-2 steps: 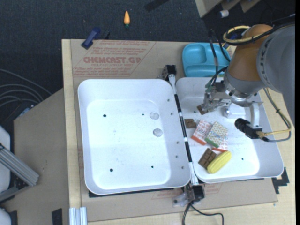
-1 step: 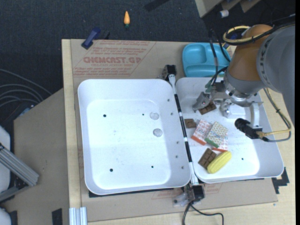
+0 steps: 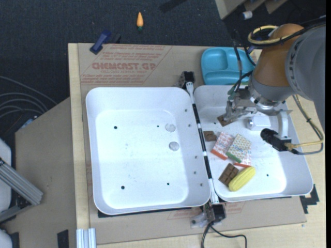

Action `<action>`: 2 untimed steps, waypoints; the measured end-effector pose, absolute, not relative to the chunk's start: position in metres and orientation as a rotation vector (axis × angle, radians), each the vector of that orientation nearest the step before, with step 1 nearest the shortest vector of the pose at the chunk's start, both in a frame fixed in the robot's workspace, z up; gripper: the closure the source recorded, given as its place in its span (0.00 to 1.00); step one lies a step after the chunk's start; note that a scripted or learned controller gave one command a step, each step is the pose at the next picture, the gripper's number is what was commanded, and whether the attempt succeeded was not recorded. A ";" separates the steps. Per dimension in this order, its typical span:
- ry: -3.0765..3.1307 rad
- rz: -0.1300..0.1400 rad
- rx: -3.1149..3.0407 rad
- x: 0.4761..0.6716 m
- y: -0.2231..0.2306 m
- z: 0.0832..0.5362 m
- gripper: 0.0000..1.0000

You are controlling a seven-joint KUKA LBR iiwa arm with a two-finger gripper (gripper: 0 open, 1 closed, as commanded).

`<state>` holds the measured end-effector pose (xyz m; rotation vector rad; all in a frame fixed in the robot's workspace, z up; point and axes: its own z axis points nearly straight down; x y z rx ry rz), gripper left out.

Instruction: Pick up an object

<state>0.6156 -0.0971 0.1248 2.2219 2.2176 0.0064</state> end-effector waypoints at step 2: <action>2.217 0.008 2.221 0.616 -0.097 0.135 1.00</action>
